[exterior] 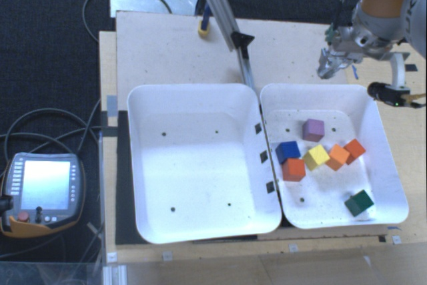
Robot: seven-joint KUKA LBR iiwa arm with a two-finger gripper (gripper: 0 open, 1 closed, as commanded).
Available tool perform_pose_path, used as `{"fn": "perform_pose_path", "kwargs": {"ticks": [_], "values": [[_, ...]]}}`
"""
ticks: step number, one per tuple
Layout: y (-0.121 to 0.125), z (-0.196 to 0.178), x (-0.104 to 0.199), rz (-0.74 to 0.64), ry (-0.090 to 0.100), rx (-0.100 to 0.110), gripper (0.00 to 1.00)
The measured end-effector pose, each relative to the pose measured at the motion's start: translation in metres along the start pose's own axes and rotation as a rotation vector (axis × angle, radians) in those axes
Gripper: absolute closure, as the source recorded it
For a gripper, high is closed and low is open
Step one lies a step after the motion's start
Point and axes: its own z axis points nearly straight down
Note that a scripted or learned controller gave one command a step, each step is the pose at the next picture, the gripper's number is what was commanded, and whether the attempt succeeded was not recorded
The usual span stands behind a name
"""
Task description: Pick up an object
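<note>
Grey gripper [331, 67] above right bin's [387, 143] far rim, nothing held, finger spread unclear.

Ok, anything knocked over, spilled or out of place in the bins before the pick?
Nothing stands out. All the blocks sit inside the right bin, none spilled; the green block lies apart near the front corner. The gripper hangs above the bin's back rim.

bins [200, 93] white; blocks purple [313, 129]; blue [287, 151]; yellow [317, 157]; green [359, 202]
</note>
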Motion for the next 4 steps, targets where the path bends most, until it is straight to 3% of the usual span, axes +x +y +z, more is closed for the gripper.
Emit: {"fn": "perform_pose_path", "kwargs": {"ticks": [1, 4], "values": [[0.002, -0.051, 0.000, -0.002, 0.000, 0.000, 1.00], [-0.071, 0.005, 0.144, -0.006, 0.004, 0.011, 1.00]]}}
